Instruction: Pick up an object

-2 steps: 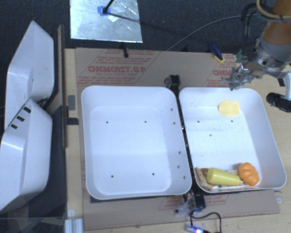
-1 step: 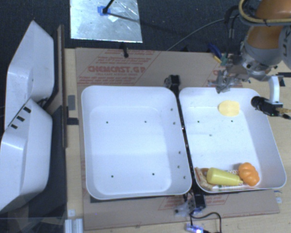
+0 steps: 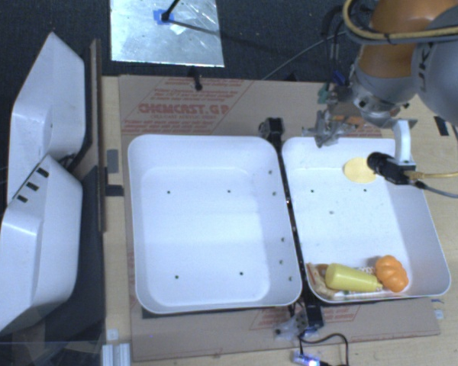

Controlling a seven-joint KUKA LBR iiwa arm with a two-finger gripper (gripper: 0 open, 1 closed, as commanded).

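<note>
Both bins, left bin (image 3: 206, 227) and right bin (image 3: 351, 219), appear as smooth, slightly glossy white plastic. Beneath them a matt brown cardboard sheet (image 3: 183, 101) with red print is seen. A dull, scuffed metal plate (image 3: 166, 21) is noted behind. The arm's orange band (image 3: 401, 10) looks smooth, satin-finished.

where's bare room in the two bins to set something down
The left bin is bare throughout. In the right bin, the middle is free, between the yellow disc and the crowded near edge holding the yellow piece and orange piece.
</note>
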